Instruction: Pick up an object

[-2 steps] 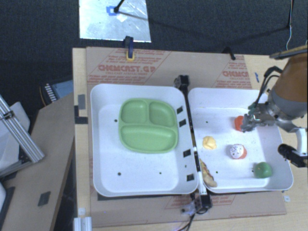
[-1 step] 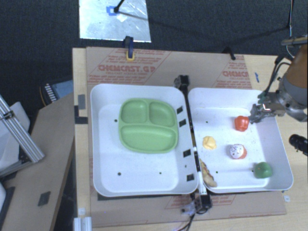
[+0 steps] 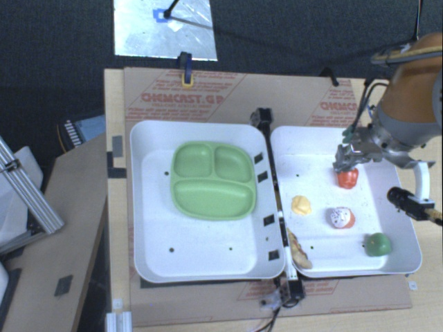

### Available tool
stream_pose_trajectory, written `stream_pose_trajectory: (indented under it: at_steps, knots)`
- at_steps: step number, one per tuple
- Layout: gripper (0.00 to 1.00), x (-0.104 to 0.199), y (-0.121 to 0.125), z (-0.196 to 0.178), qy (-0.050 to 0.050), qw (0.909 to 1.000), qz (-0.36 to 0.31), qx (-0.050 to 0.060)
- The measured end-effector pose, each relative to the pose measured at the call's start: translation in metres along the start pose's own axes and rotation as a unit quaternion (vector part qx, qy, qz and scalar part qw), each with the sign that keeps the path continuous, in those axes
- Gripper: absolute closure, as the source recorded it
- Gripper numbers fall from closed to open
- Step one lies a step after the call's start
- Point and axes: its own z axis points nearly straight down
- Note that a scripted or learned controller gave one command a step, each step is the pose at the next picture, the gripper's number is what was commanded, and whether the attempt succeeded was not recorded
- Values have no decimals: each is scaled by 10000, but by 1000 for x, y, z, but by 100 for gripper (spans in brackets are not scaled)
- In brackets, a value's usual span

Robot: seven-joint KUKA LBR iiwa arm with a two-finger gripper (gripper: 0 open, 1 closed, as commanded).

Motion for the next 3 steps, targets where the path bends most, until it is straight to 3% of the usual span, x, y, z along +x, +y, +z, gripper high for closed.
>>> stream_pose_trajectory:
  at_steps: [3]
  knots:
    - [100, 164, 54, 1, 11, 10000, -6, -2]
